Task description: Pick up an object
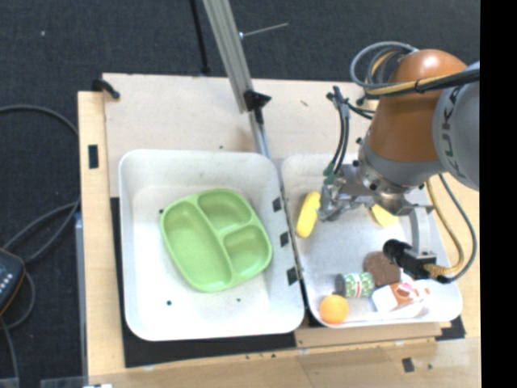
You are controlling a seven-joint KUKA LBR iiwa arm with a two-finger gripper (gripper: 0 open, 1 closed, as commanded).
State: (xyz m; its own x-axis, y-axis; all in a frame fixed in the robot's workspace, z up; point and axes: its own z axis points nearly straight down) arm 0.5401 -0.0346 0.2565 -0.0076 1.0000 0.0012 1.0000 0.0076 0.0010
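Yellow, the banana (308,214) is lying against the right bin's (443,314) left wall, and we are lowering our gripper (335,203) just beside it, presumably lining up a grab, though we cannot tell the jaws' spread.

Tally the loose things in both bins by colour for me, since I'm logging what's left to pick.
Green: 2, the divided plate in the left bin and a small can in the right bin
Yellow: 2, a banana-like piece and a piece partly under the arm
Orange: 1, a ball
Brown: 1, a round item
White and red: 1, a carton
Total: 7
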